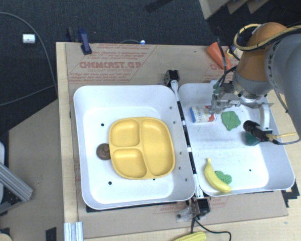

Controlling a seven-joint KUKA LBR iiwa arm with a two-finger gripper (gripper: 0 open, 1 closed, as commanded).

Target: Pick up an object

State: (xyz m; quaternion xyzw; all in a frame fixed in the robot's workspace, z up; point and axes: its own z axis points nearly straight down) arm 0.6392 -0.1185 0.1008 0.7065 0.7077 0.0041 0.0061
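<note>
The likeliest target, a small white tube with red and blue print (201, 115), lay flat near the back of the right bin (271, 181), and the gripper (214, 104) hung right over its right end, by the look of it lined up for a grab. How wide the tool stood, I couldn't tell. Just beside sat a green scrap (231, 120); a dark teal piece (252, 134) lay further right. Up front, one banana (215, 176) rested against a second green bit (223, 176). Across in the left bin (88, 134): one yellow divided plate (140, 147), one brown disc (103, 151) touching its edge.
</note>
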